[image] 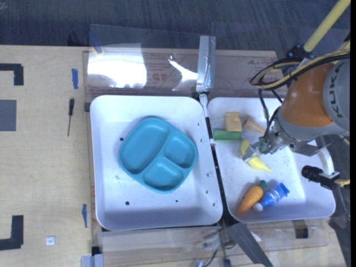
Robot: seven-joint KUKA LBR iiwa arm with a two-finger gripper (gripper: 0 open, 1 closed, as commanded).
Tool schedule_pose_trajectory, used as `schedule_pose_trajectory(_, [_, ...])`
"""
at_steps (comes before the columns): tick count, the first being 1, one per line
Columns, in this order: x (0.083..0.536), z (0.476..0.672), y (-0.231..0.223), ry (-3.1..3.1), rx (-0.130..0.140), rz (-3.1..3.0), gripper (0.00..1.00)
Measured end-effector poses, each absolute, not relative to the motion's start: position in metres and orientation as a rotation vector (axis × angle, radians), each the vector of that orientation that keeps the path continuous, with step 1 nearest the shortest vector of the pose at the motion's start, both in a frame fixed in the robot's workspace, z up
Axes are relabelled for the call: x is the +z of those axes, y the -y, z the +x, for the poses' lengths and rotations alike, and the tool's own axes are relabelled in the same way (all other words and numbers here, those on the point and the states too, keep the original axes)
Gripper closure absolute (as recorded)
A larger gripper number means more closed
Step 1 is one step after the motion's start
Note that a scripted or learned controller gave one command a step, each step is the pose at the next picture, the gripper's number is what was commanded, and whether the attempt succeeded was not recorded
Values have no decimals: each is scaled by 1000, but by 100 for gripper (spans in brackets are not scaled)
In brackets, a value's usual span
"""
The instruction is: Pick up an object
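One target closest: small yellow banana-shaped toy [258,163] just below hand [262,147], long axis slanting toward right bin's [320,204] front-right corner; finger state unreadable.

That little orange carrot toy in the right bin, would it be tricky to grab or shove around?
Probably a bit. The carrot tapers to a point, so it would likely roll in a curve if pushed. It looks smooth, so it might slip. It lies against the blue bottle, which would likely shift with it.
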State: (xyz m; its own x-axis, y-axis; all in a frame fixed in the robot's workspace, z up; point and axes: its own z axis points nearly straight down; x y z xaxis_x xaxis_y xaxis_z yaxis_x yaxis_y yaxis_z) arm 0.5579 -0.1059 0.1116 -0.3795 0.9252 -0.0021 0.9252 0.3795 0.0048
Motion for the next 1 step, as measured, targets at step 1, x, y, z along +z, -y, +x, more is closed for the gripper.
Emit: schedule_pose_trajectory(1, [188, 615, 29, -2468, 11, 1936, 100])
